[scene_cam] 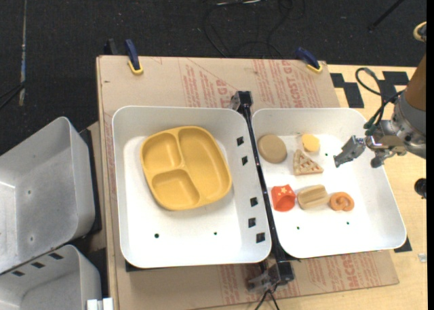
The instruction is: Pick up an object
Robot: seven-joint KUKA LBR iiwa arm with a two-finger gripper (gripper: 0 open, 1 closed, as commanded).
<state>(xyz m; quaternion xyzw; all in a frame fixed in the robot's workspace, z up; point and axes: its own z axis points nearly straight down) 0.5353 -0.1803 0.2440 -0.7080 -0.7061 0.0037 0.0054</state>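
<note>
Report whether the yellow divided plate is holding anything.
Empty: the yellow plate shows three bare compartments; the toy foods lie in the right bin.

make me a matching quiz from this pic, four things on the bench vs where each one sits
Things:
1. yellow divided plate
2. red piece
3. orange ring
4. gripper

Places:
A. front row of the right bin, on the side nearest the arm
B. left bin
C. over the right bin, beside the small yellow piece
D. front row of the right bin, next to the divider between the bins

Pairs: 1-B, 2-D, 3-A, 4-C
</note>
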